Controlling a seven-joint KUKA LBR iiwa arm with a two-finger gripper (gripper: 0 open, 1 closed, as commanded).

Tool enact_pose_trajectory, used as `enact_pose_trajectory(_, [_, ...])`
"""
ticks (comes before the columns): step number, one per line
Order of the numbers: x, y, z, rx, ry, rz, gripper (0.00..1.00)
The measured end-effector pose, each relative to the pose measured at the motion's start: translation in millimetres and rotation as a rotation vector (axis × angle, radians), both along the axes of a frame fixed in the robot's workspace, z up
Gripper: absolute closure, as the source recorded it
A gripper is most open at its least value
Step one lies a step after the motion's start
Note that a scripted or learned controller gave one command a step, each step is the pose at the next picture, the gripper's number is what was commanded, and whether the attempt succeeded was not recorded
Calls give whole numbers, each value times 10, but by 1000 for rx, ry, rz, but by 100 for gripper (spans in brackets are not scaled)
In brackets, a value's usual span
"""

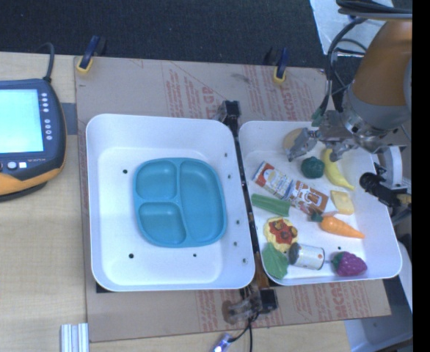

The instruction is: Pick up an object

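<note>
Gripper (319, 149) hung over the right bin's (391, 264) far end, fingers seemingly apart and holding nothing, with the green toy (312, 168) lying just below, near the banana (337, 171).

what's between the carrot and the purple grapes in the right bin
Bare white bin floor; the camera view shows nothing lying between the carrot and the purple grapes.
</note>
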State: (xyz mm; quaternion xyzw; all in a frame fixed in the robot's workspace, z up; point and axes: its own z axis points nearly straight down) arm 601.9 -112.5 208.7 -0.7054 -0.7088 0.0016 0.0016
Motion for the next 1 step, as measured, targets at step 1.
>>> enact_pose_trajectory(1, [529,-130,-1191,-1,3,2,0])
